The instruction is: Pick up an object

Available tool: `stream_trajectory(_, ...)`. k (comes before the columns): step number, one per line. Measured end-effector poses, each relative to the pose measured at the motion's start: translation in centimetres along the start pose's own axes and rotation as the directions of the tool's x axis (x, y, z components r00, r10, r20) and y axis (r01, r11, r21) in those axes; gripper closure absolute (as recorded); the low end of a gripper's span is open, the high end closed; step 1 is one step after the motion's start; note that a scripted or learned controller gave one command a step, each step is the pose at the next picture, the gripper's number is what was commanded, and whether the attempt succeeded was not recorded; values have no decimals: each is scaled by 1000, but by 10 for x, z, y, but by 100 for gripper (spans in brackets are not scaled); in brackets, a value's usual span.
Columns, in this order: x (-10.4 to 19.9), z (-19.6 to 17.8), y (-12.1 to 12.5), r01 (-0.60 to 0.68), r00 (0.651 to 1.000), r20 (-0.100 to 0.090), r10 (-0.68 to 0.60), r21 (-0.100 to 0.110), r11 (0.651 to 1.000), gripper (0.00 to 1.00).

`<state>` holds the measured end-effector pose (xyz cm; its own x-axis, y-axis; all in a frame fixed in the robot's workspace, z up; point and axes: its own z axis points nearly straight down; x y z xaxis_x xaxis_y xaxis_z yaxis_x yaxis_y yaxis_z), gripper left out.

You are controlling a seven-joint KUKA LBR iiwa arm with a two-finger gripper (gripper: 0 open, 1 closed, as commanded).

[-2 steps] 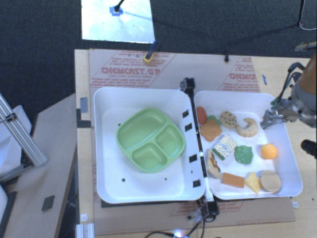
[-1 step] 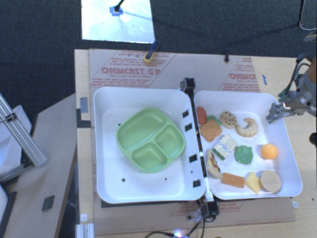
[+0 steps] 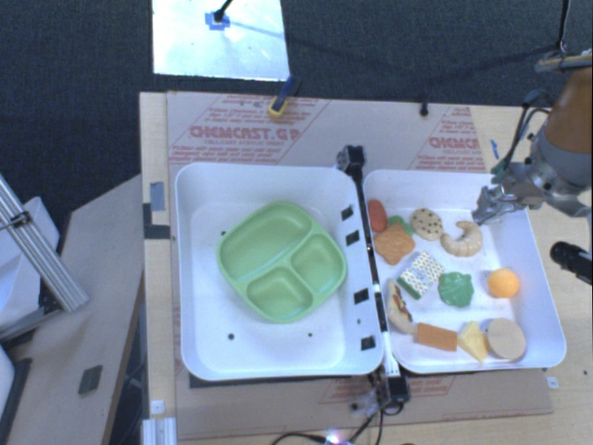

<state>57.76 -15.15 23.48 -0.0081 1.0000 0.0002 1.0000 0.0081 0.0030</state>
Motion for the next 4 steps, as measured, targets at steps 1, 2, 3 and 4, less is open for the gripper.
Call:
stream_trajectory(1, 56, 8, 3, 0, 1000, 0, 0, 1, 1000, 100)
stream_trajectory(2, 101, 4, 8, -1, 1000, 0, 1, 1, 1000, 100)
stream_trajectory(3, 154, -2, 28, 2, 1000, -2, -2, -1, 1000, 100)
stream_trajectory(4, 199, 1, 34, -2, 1000, 0, 2, 0, 1000, 100)
